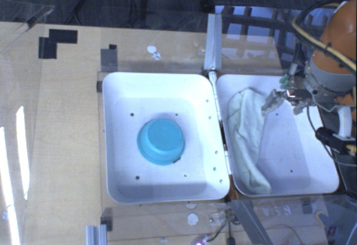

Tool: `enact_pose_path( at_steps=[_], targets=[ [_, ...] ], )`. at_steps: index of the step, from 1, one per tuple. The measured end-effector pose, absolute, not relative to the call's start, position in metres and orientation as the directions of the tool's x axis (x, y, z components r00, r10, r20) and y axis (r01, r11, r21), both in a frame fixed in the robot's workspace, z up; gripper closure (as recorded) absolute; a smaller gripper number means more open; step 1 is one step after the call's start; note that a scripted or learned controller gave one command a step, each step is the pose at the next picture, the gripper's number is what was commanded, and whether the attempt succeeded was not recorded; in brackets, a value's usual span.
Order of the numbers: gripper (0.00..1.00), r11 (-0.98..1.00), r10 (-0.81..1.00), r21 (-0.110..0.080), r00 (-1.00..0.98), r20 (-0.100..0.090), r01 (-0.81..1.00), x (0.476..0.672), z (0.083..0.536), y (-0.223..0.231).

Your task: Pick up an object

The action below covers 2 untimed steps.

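Observation:
A round blue bowl [162,141] lies upside down in the middle of the left bin [120,99]. A pale, crumpled towel [247,138] stretches along the left side of the right bin [312,177], from its far end to its near wall. My gripper [286,104] hangs over the far part of the right bin, just right of the towel's upper end. Its fingers [271,102] are spread open with nothing between them, and the left one is close to the towel's edge.
A metal rail [212,43] runs back from the gap between the two bins. The arm's orange band [337,32] and cables fill the far right. Black tape marks [56,42] and small fittings lie on the wooden bench to the left.

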<state>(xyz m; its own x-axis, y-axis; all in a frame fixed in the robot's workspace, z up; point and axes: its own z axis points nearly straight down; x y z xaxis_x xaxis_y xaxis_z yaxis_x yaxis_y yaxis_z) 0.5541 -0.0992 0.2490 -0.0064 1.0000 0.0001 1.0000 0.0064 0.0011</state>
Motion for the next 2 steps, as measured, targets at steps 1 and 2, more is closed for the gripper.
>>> enact_pose_path(
  at_steps=[1, 2],
  targets=[
    [0.0, 0.207, 0.978, 0.011, -0.207, -0.003, 0.978, 0.568, 0.098, -0.102],
    [1.0, 0.21, 0.978, 0.014, -0.21, -0.003, 0.978, 0.569, 0.108, -0.1]
  ],
)
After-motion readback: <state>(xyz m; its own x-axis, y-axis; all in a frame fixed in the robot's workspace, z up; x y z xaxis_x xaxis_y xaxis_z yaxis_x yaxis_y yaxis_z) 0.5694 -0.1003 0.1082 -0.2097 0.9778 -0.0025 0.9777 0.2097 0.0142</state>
